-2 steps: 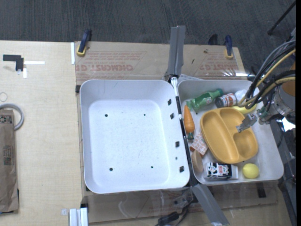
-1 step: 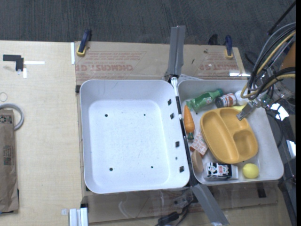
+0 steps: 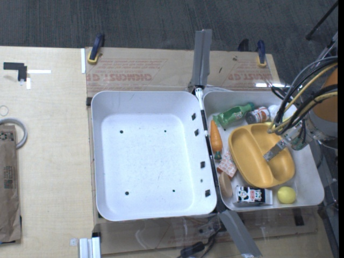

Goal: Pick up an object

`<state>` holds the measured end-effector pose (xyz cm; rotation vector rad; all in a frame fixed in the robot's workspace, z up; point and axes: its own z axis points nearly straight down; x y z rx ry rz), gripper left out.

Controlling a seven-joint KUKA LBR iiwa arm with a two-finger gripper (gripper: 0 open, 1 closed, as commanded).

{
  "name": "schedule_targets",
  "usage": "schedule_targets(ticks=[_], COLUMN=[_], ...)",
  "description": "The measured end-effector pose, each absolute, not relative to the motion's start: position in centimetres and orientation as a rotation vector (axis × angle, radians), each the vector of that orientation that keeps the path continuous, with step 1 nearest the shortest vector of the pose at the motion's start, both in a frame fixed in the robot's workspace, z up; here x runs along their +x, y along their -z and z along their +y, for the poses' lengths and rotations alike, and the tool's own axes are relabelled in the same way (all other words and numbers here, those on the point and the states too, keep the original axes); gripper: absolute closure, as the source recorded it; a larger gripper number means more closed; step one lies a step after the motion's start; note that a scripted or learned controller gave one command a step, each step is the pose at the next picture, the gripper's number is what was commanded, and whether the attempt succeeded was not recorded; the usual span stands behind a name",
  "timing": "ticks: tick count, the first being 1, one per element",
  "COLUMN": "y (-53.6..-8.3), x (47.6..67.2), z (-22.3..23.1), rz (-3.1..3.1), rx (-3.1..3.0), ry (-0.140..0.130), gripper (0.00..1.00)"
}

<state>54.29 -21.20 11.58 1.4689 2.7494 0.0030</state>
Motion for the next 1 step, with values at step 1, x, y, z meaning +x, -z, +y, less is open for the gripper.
schedule_targets(ticks=[1], y=[-15.6], x=[55.85], z=[-19.53], rz=[2.821], rx=[1.374], ry=[0.0], gripper=[0.0])
